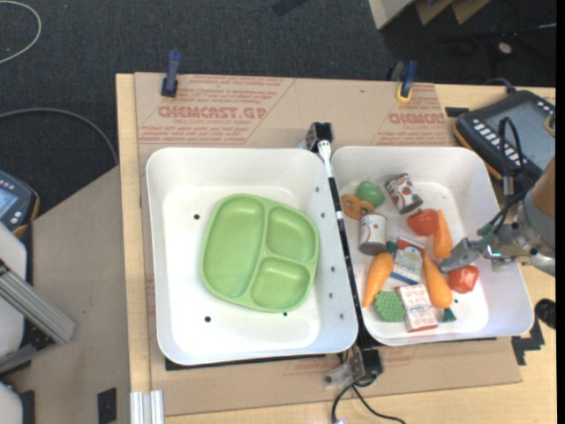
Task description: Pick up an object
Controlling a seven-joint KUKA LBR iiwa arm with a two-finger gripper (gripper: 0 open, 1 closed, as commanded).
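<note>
Two white bins side by side on the bench (132, 237). Left bin (168, 263) carrying a green divided plate (259, 253). Right bin (503, 299) crowded with toy food: a green pepper (370, 192), a small can (401, 192) at the far end, a second can (373, 232) nearer the middle, an orange carrot (378, 276) lying lengthwise near-to-far beside a small carton (407, 261), a second carrot (436, 283), a red box (417, 307) and a green knobbly piece (388, 306) at the near end.

Arm reaching in from the right, gripper (461, 256) low over the right side of the right bin, pointing left into the pile. Jaws slightly apart, nothing visibly between them; whether touching anything, hard to say at this slant.

Closest candidate by judgement: a red tomato-like piece (463, 278), just beside the jaws on their near side, nearly under them. Round, so no long axis to line up with. Second carrot just left of it, long axis running near-to-far, roughly across the direction of reach. A further red-orange piece (426, 222) just far-left of the jaws.

Coming move, by judgement, turning on that small offset: tomato lying toward the near side of the jaws, not squarely between them, so a short shift nearward and down needed before closing. Risk: neighbours packed tight against it, so a finger landing on the carrot instead.
</note>
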